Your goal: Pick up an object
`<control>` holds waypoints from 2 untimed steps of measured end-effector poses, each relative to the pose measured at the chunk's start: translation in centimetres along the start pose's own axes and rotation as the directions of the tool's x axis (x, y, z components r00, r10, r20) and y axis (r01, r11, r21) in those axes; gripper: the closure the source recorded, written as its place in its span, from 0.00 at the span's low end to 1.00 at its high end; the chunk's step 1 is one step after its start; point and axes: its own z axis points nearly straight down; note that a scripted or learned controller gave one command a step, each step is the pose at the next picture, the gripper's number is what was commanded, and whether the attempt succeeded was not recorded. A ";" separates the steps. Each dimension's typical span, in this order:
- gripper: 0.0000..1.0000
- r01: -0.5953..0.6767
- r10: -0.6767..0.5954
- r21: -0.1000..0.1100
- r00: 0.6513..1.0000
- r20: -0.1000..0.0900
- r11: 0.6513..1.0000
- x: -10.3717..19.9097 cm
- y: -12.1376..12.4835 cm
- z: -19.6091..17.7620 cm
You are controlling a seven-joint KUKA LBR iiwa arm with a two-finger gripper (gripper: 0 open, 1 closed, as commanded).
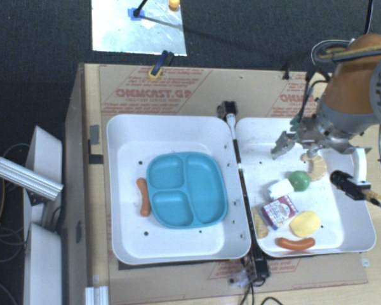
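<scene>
Reaching in from the right, our gripper hangs over the upper part of the right bin, and we cannot tell how it is set from this angle; nothing shows caught in it. Just below it lie the things we might pick: a green ball touching a white block, with a pale beige piece just beside the ball, partly under the arm's hardware. Lower down we see a purple and white packet, a yellow lemon-like object beside it, and an orange-red sausage near the bin's lower wall. A tan piece lies along the bin's left wall (its shape is hard to make out). In the left bin we find a blue divided tray in the middle, and a second orange sausage lying just beside the tray's left edge, lengthwise along it.
</scene>
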 end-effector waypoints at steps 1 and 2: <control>0.00 -0.003 0.003 0.002 1.000 0.000 1.000 -3.8 -1.1 10.4; 0.00 -0.002 0.002 0.000 1.000 0.001 1.000 -4.9 -3.0 11.7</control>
